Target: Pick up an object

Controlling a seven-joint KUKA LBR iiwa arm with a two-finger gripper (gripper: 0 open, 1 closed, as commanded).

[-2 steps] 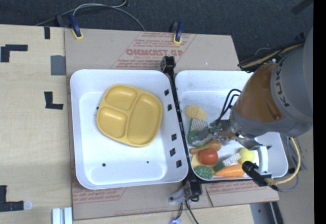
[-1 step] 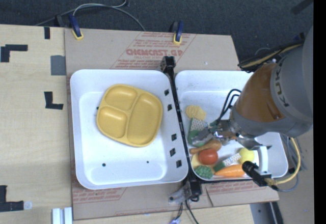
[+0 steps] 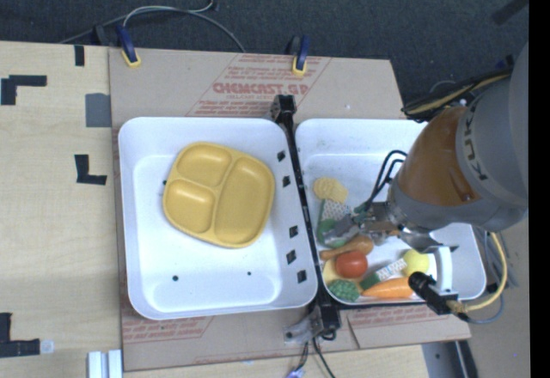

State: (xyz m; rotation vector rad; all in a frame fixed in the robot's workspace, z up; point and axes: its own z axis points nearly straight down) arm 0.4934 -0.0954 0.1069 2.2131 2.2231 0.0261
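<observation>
Grey arm with orange band (image 3: 447,166) over right white bin (image 3: 344,137); gripper (image 3: 348,226) among toy food near bin's left wall, beside red tomato (image 3: 351,264). Finger state: cannot tell.

My grey arm (image 3: 490,153), orange-banded above the wrist, reaches in from the right; my gripper (image 3: 354,222) hangs low, pointing left.

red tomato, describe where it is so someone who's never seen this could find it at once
Look in the right-hand white bin, at the pile of toy food near its front left corner. The tomato is the round red piece in the middle, with the orange carrot to its right and a green piece just below.
</observation>
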